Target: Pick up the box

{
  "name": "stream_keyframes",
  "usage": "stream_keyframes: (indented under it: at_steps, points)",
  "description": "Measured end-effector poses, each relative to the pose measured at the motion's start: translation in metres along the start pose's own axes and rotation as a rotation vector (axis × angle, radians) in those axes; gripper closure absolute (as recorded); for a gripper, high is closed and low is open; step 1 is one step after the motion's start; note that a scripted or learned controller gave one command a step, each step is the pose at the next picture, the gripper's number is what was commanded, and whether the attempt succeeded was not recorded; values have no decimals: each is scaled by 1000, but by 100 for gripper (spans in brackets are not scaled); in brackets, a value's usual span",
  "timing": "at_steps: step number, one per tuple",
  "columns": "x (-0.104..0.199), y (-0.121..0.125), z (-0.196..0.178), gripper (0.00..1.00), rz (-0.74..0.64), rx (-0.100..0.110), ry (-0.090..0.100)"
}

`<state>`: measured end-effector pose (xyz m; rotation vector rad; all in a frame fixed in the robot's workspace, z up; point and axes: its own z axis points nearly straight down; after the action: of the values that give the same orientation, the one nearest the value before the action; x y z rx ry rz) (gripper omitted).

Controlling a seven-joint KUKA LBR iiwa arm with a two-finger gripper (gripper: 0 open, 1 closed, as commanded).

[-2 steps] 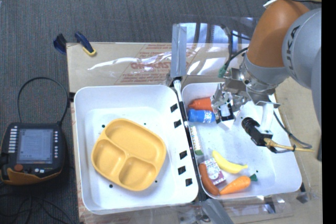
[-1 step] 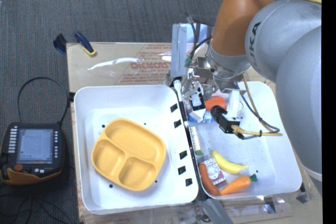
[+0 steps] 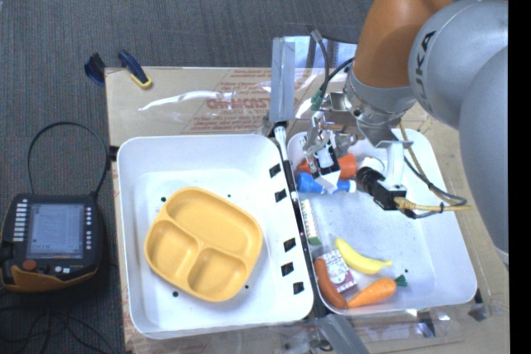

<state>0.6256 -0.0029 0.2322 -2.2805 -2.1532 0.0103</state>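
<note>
Arm is reaching in from the right, its gripper [image 3: 325, 152] hanging low over the far-left corner of the right bin [image 3: 452, 261] — too much clutter there to tell how it is set. Just beneath it a blue-and-orange object [image 3: 319, 178] is lying against the bin's left wall. The box [image 3: 338, 271] — small, white with red print — is sitting near the front of that bin, well apart from the gripper, touching a banana [image 3: 361, 257] on its right, with a carrot [image 3: 373, 291] just in front. The left bin [image 3: 137, 170] is holding a yellow divided tray [image 3: 203, 243]. A pendant [image 3: 51, 240] is lying on the floor beside the surface.
</note>
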Motion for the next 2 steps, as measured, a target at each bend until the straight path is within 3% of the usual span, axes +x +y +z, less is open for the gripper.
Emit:
stream_keyframes:
  at_steps: [2]
  points:
    - [60,15,8,100,-105,-3,0]
